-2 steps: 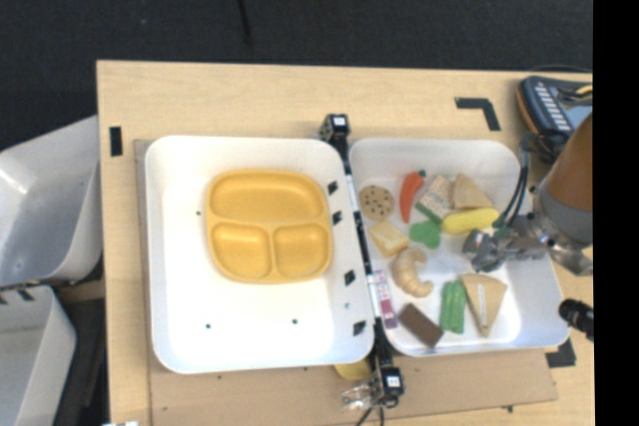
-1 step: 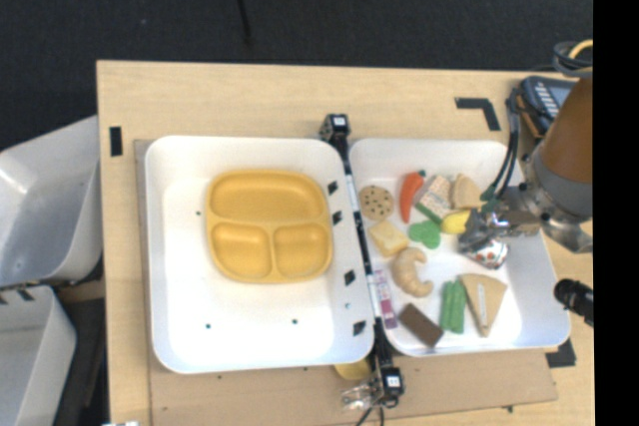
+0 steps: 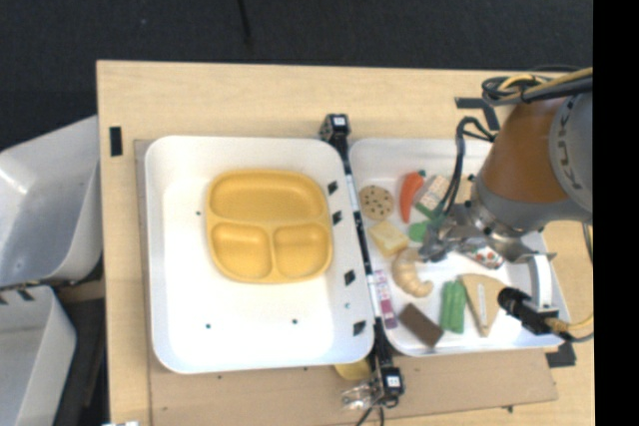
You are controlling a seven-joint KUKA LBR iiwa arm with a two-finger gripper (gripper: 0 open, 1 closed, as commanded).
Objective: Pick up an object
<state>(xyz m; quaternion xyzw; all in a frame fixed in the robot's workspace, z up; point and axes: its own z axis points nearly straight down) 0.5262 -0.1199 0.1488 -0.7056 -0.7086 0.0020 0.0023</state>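
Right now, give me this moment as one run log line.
arm: over right bin | hand: low among toy foods, near croissant | grasp: not visible | left bin: yellow divided plate

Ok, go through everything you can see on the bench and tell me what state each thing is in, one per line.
yellow divided plate: upright in the left bin, compartments bare
cookie: flat in the right bin
carrot: lying in the right bin
croissant: lying in the right bin
green pod: lying flat, apart from the gripper
brown block: lying at the near edge
gripper: low over the right bin
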